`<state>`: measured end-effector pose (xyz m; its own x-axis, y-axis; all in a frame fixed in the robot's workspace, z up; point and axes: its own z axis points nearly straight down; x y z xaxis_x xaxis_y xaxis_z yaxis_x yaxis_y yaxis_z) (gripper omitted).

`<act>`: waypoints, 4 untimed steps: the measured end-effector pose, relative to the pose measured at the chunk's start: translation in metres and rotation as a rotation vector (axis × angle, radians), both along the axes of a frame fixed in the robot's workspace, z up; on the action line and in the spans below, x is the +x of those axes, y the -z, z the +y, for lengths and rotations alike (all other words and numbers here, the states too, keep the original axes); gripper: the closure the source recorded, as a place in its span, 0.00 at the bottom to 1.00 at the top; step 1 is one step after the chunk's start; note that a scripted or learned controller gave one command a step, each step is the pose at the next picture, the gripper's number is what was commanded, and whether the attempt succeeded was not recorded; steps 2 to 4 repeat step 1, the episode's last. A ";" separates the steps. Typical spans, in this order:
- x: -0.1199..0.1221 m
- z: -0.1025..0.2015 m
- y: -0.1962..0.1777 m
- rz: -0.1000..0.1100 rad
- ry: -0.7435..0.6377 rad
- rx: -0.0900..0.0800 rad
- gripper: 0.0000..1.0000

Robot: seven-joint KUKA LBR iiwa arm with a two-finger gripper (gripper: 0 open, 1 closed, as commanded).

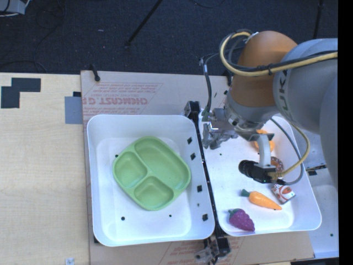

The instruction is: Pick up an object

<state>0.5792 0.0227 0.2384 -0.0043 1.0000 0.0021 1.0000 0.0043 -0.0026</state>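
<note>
pincer [213, 136] is sitting low at about 10 o'clock in the right bin [229, 173], tight against the wall it shares with the left bin [110, 220]. honestly can't tell how far open it is from this angle, and i can't see anything held in it.

stuff to grab is all in the right bin, down toward the near end. the carrot [263, 200] lies at roughly 6 o'clock from the bin's middle, lying flat with its point aimed at 4 o'clock. the bunch of grapes [241, 220] is at 7 o'clock, just beside the near rim, close to the carrot but not touching it. a small red and white can [282, 192] is tipped over at 4 o'clock, just beside the carrot's pointed end. there's also an orange bit [258, 144] around 12 o'clock, half hidden under the arm [309, 87], can't say what it is.

room-wise: bare white floor between the pincer and the carrot, running toward 5 o'clock. the grapes have the least clearance with that rim right there.

left bin just has a green divided plate [151, 173] in the middle, with a bare white margin on every side of it.
</note>
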 end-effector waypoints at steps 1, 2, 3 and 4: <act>-0.010 0.051 0.000 0.002 -0.001 0.000 1.00; -0.010 0.051 0.000 0.002 -0.001 0.000 1.00; -0.010 0.051 0.000 0.002 -0.001 0.000 1.00; -0.010 0.051 0.000 0.002 -0.001 0.000 1.00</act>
